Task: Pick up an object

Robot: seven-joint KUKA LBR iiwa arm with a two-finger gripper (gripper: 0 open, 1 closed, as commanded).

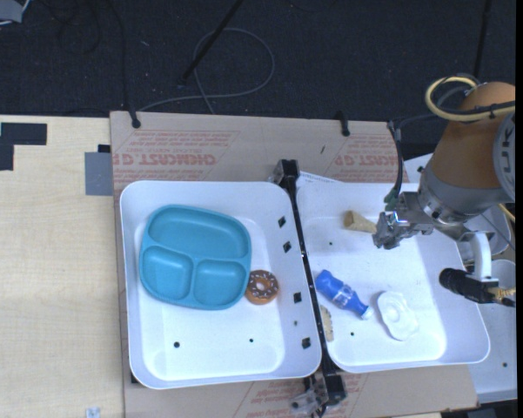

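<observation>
Nothing lifted yet, by my judgement; gripper hangs low over the right bin, finger state too blurred to tell; nearest candidate is a small tan block just beside it, flat on the floor; blue bottle and white lump lie nearer the front, untouched.

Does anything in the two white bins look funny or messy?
Mostly tidy. One oddity: a brown speckled flat piece sits wedged at the black divider between the bins, half hidden, not lying flat in either. The small blue plastic bottle lies on its side in the right white bin, beside a white lumpy object.
</observation>
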